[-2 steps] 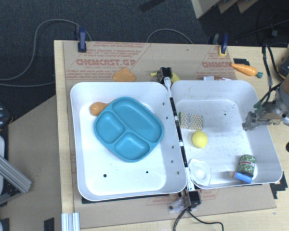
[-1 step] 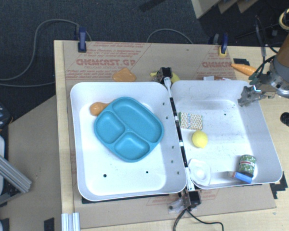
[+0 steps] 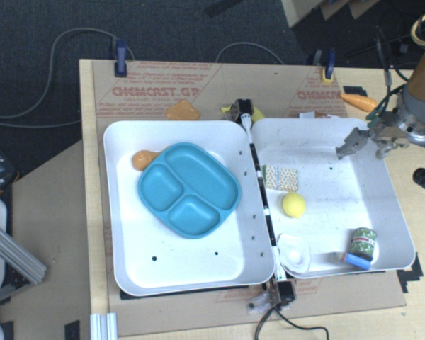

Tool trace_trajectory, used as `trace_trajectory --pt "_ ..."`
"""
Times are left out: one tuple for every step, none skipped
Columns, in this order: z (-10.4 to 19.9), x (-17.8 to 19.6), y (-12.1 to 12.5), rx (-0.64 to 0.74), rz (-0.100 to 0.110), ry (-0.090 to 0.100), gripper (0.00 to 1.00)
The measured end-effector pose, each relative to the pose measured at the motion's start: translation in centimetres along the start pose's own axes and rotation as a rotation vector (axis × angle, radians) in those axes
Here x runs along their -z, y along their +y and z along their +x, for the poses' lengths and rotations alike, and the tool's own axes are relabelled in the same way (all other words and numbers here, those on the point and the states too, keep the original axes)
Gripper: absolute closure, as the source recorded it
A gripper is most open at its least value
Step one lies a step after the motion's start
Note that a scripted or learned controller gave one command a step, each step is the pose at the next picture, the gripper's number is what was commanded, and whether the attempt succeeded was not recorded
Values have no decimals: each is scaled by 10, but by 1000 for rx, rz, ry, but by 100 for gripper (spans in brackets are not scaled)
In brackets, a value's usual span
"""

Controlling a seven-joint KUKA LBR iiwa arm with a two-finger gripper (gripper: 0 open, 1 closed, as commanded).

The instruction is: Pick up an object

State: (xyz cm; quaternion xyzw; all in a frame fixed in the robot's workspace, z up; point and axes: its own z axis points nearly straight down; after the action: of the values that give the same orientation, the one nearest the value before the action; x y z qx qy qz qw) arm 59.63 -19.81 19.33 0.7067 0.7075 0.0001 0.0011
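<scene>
The counter (image 3: 92, 190) carries two white bins. The arm (image 3: 418, 91) leans in over the right bin's (image 3: 326, 183) far corner; its jaws' state I cannot tell. A yellow ball (image 3: 293, 205) lies near the divider.

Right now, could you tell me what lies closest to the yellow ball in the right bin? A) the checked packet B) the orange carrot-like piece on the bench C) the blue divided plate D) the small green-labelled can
A: the checked packet lies just above-left of the yellow ball, nearer than anything else in the right bin.
</scene>
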Motion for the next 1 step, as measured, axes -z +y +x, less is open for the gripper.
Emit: trace_trajectory --pt "90 -81 36 8 9 8 0"
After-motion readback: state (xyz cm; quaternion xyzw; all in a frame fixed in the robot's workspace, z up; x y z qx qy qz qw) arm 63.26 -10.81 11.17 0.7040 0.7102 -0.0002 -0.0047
